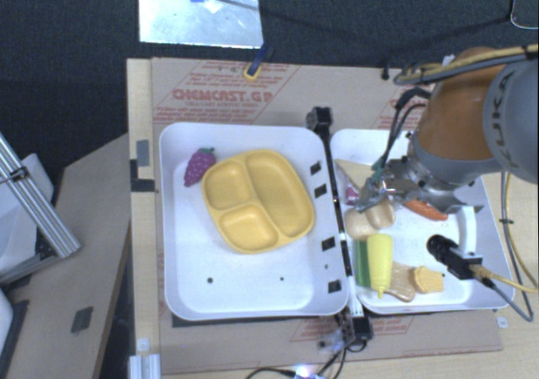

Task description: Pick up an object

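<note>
In the right bin [484, 221], toward its left wall, the end effector [371, 194] hangs low over a cluster of toy food; whether it is wide or narrow cannot be told from this slanted view. Just beneath it lies a pale bread-like piece [370, 219], with a yellow bottle [380, 260] nearer the front edge and an orange carrot [425, 210] toward the middle. The bread piece looks light, rigid and smooth, so it is probably best pinched across its narrow sides. The left bin [181, 285] carries a yellow divided tray [253, 199] and purple grapes [199, 165].
</note>
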Controlling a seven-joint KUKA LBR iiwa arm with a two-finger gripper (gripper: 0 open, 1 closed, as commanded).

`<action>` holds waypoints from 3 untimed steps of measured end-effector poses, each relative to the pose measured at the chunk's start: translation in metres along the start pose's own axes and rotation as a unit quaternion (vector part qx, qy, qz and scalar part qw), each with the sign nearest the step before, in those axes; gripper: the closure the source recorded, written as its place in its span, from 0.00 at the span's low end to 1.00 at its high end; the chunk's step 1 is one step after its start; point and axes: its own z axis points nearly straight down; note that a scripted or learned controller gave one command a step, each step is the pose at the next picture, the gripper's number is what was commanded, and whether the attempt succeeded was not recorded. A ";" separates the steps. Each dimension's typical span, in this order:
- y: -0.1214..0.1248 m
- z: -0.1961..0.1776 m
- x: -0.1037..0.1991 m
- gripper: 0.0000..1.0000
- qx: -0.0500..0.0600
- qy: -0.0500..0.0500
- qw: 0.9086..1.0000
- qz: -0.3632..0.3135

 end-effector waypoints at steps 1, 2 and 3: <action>0.003 -0.020 0.001 1.00 -0.002 -0.001 1.000 0.001; -0.003 -0.018 0.002 1.00 -0.001 -0.001 1.000 0.004; 0.004 -0.011 -0.012 1.00 -0.001 -0.002 1.000 0.004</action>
